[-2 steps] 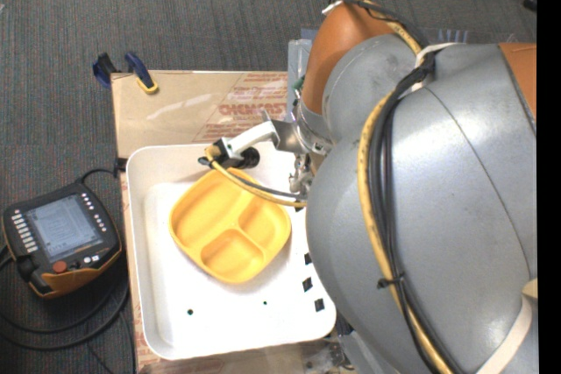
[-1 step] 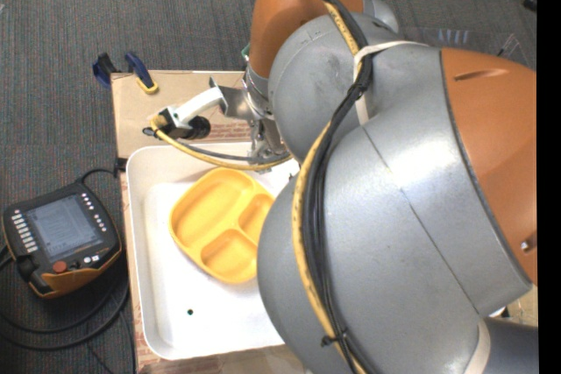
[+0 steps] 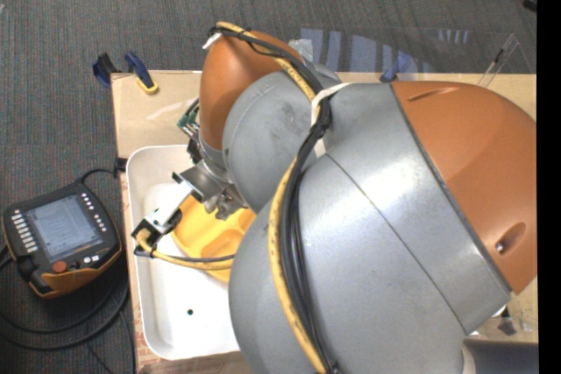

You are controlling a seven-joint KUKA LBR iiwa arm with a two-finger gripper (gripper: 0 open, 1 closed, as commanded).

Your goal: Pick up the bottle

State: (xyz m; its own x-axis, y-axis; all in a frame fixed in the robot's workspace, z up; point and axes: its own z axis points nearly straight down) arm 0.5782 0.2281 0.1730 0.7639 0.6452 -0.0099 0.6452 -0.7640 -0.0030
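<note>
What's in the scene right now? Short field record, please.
arm: grey and orange, reaching in from the right and covering most of the bench
tool: low over the left bin
left bin: white
yellow object: in the left bin, right under the tool, partly hidden; cannot tell if it is the bottle
hold: cannot tell
dark speck: on the bin floor
blue clamp: at the bench's far left corner
teach pendant: on the floor, left of the bench

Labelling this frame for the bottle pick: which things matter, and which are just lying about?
Job: yellow item, possibly the bottle; the white bin holding it.
Lying about: control pendant; blue clamp.
</note>
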